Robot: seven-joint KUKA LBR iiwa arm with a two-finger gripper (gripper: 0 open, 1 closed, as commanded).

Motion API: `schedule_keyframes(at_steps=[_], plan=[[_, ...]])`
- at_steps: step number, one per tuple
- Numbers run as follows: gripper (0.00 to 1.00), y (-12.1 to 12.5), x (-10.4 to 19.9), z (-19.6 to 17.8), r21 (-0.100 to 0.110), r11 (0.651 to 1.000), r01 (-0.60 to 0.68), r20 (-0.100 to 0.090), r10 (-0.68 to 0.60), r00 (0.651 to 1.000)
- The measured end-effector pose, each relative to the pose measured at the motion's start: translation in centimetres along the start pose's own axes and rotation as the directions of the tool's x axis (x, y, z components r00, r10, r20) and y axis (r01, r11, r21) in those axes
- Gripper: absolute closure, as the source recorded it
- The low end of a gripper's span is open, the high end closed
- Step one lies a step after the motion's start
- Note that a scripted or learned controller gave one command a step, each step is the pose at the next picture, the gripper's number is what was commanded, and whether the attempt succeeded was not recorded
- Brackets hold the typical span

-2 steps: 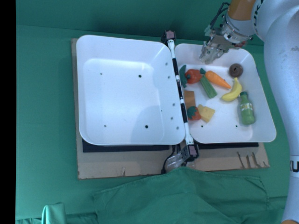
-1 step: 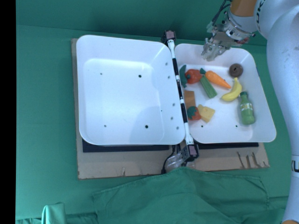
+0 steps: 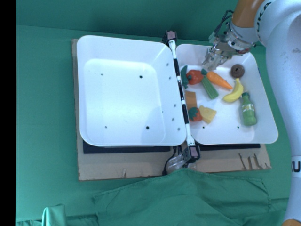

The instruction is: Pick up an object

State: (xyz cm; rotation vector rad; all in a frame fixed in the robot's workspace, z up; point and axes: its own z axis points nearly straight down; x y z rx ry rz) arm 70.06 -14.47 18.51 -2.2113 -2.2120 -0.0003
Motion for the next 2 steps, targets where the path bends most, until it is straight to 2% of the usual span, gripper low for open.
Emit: schedule_keyframes(at_steps=[2], plan=[[1.00,0.2,-0.2,-2.8,-0.010,1.000,-0.004,0.007,0.004,1.000]])
